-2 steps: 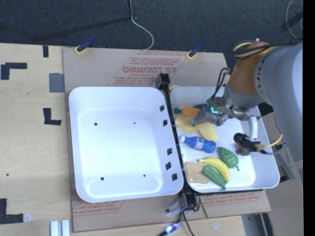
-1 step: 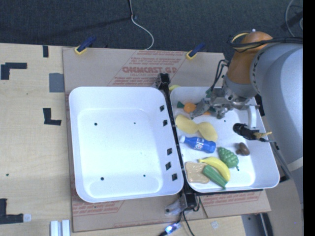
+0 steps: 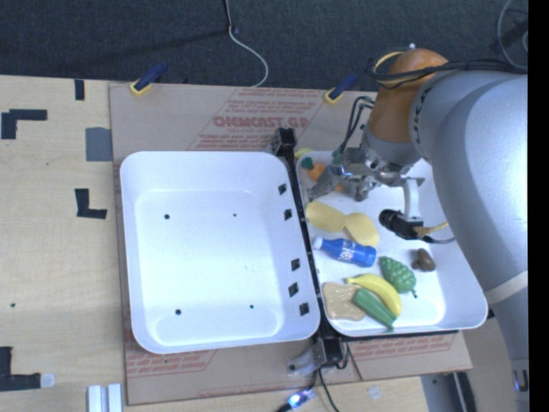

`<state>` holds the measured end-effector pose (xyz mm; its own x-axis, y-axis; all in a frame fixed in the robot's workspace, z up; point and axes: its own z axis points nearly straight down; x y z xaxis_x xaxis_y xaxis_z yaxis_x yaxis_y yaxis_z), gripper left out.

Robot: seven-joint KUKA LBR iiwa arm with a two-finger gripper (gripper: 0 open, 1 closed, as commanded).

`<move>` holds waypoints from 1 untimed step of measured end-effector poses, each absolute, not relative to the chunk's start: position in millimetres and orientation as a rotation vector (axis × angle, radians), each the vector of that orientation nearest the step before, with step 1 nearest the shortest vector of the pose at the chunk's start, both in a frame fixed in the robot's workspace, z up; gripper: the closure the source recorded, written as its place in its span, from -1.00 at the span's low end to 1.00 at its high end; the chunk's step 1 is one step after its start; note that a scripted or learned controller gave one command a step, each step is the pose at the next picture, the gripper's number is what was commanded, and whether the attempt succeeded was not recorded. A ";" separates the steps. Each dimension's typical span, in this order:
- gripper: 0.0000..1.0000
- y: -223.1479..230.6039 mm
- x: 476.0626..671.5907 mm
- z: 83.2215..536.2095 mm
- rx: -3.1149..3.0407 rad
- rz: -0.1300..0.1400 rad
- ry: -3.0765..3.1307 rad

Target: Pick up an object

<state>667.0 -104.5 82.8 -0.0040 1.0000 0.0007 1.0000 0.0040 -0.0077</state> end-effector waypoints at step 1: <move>-1.00 -96.9 667.4 83.5 -2.217 0.006 -2.222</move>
<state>667.4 -96.9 83.5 -0.0021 1.0000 -0.0009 1.0000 0.0021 -0.0042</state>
